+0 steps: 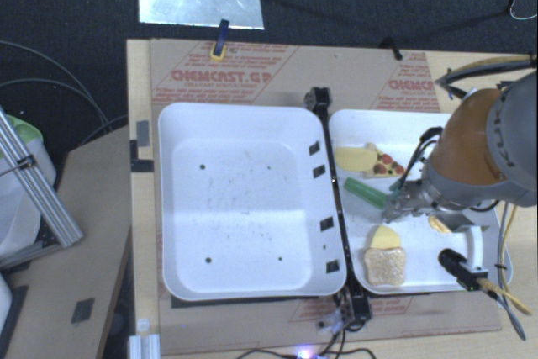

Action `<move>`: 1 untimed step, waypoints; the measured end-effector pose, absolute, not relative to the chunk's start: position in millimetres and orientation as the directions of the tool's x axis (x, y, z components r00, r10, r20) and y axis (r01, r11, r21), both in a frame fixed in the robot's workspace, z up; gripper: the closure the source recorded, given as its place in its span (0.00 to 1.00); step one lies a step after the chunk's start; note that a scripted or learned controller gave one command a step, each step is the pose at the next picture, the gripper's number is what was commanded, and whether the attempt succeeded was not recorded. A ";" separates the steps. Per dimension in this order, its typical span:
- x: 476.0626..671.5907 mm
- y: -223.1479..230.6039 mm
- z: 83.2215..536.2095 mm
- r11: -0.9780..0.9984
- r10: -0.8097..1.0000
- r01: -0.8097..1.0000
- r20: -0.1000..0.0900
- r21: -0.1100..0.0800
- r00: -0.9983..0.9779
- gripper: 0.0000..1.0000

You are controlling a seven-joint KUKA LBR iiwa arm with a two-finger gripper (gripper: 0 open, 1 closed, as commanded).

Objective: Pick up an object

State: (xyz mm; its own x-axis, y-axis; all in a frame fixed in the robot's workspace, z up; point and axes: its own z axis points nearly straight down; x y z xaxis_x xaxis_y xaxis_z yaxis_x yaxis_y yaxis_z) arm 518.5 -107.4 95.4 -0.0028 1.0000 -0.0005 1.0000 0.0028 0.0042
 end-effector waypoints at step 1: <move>500.4 -24.2 189.5 0.013 1.000 1.000 0.004 0.009 -0.013 1.00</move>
